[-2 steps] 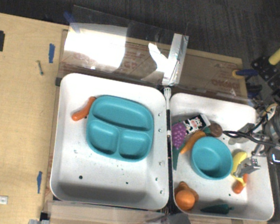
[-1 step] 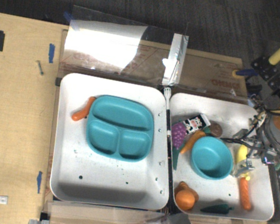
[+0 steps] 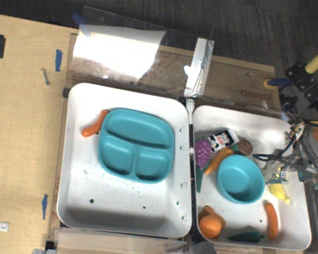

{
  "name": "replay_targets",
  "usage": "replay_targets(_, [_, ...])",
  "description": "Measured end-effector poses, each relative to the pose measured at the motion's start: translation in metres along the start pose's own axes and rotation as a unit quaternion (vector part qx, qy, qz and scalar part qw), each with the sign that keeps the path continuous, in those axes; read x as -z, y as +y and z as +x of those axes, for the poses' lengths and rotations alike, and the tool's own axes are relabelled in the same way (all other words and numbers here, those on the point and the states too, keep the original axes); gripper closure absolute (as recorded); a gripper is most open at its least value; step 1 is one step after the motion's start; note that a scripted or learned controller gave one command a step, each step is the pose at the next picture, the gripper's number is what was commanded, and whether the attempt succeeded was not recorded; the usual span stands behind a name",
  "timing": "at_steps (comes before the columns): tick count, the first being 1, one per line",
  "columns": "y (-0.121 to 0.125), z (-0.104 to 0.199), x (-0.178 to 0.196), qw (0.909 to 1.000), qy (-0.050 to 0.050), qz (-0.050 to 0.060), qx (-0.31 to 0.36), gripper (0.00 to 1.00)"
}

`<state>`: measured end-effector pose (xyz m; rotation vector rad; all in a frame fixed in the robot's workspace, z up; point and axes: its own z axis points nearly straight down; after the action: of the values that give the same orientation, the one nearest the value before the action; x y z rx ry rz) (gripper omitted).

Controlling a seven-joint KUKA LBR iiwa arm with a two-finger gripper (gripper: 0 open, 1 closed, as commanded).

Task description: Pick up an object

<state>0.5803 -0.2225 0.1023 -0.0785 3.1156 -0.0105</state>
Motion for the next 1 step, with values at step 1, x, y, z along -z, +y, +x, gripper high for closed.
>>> replay_targets(1, [0.0279,-0.0499,0.1168,0.9986,0.005,-0.002,-0.052,1.0])
